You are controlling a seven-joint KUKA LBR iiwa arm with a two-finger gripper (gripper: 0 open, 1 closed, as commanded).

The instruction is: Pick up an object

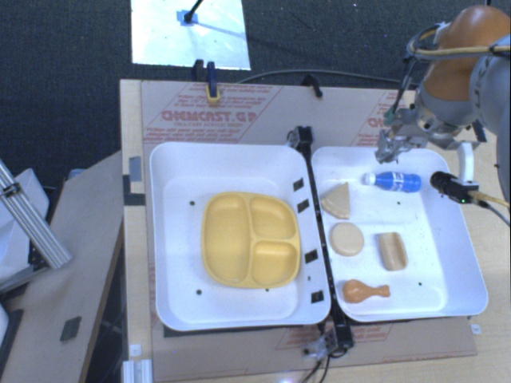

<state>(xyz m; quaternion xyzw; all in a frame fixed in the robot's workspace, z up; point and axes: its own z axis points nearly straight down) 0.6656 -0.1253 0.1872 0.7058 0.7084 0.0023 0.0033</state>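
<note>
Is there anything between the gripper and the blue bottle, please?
Nothing visible. The gripper hangs just above the bottle's capped end, at the right bin's far side; the wedge lies off to the left.

yellow divided plate, left bin

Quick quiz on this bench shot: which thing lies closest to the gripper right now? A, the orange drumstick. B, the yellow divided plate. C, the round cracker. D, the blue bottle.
D: the blue bottle lies on its side at the back of the right bin, just below the gripper, while the other items sit farther toward the front or in the left bin.
</note>
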